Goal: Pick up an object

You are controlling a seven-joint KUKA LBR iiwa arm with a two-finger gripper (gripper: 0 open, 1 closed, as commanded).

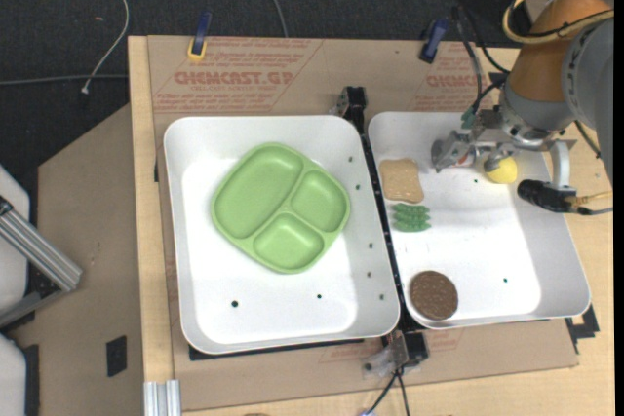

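A small round yellow object [502, 171] lies in the right white bin [546, 278], just right of the gripper [466, 151], whose open-or-closed state cannot be told. Left of the gripper sit a tan bread slice [400, 180], green beans [409, 217] and a brown patty [433, 293].
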